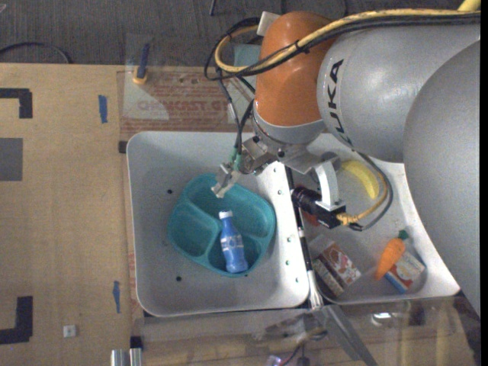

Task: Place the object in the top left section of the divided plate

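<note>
A tan counter fills the left of the frame, marked with black corner brackets at upper left and lower left and short strips of blue tape. Along the top runs dark grey carpeted floor crossed by thin black cables. A clear plastic sheet lies at upper centre on the counter.

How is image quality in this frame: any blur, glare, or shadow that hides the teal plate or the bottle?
In the camera view, lighting is even and soft; the teal divided plastic plate and small blue bottle read clearly, though fine detail is slightly soft. The gripper above the plate's upper rim is small and blurry. The grey arm with its orange band looms large and hides part of the right white bin.
</note>
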Action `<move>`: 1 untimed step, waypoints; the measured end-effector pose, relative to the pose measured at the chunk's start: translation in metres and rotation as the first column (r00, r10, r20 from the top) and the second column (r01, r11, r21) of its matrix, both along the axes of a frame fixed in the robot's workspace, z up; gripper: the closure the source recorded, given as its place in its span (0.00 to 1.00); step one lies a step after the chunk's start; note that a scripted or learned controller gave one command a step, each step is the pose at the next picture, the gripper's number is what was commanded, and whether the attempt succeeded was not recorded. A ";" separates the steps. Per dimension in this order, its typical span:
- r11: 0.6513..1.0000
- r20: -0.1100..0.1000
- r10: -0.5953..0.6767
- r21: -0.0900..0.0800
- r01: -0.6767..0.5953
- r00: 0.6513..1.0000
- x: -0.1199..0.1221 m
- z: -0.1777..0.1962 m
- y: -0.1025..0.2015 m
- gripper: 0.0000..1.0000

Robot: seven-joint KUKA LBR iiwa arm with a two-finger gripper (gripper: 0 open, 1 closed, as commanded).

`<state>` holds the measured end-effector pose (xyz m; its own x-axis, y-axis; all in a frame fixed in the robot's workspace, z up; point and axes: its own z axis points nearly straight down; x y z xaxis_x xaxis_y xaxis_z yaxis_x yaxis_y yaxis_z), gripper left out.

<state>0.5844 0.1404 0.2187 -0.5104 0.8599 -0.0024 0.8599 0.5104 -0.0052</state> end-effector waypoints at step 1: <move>1.000 0.000 -0.002 -0.001 0.002 1.000 0.002 0.009 0.000 1.00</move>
